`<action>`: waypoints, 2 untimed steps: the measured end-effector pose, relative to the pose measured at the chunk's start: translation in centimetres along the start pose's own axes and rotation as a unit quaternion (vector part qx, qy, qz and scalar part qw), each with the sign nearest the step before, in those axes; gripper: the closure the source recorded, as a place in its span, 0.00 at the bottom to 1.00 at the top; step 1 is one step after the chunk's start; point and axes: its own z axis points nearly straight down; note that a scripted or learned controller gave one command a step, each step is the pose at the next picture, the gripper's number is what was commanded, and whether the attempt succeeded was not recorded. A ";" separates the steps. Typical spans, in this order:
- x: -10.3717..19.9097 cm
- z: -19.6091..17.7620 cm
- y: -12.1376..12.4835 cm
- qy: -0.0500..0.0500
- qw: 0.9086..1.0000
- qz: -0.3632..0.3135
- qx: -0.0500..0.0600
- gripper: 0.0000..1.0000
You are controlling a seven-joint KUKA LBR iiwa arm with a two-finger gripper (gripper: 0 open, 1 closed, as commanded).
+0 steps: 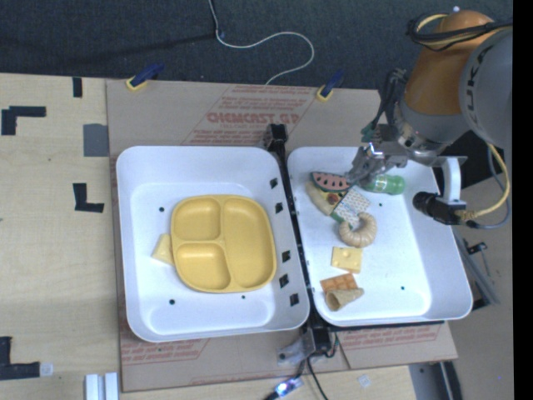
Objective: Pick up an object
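Overhead, the gripper (363,167) hangs low in the right bin (433,286), just beside a watermelon slice (330,180); its grip cannot be told. Approach step; next needs a settled target.

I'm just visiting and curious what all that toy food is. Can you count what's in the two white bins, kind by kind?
Yellow divided plate: 1
Yellow wedge beside the plate: 1
Watermelon slice: 1
Banana: 1
Green bottle: 1
Small patterned packet: 1
Doughnut: 1
Cheese slice: 1
Waffle piece: 1
Total: 9
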 end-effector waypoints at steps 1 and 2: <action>3.8 0.3 -4.3 0.000 1.000 -0.001 0.000 1.00; 6.1 -1.4 -8.8 0.001 1.000 -0.001 0.000 1.00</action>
